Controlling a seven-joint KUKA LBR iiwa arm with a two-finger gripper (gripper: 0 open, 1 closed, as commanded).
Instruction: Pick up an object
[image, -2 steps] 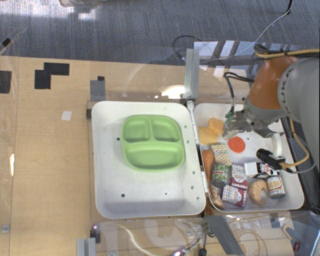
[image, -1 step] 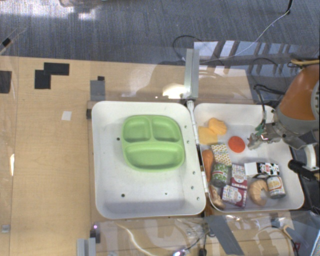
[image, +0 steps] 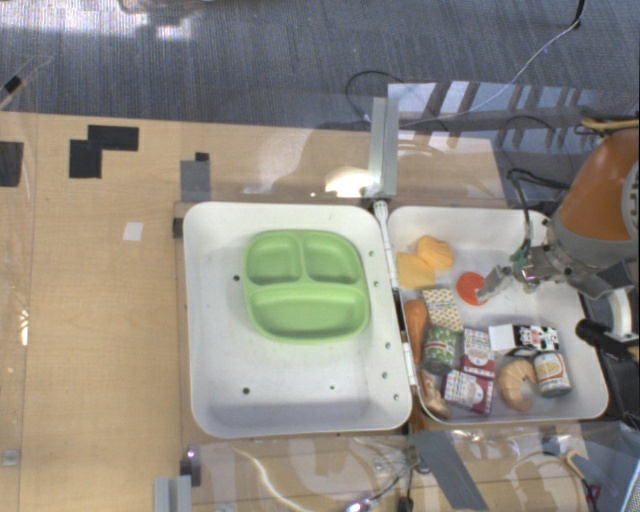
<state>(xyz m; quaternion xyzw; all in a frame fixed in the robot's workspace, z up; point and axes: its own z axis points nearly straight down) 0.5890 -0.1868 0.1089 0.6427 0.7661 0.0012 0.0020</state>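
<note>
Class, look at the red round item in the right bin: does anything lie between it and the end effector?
Nothing visible does. The end effector hangs right beside the red round item, on its right, with bare bin floor around them.

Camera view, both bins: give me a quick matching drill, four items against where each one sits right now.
Items:
1. green tray
2. carrot
3. croissant
4. red disc

Places:
A. near edge of the right bin, beside a small can
B. middle of the left bin
C. right by the claw
D. along the right bin's left wall

Pairs: 1-B, 2-D, 3-A, 4-C
</note>
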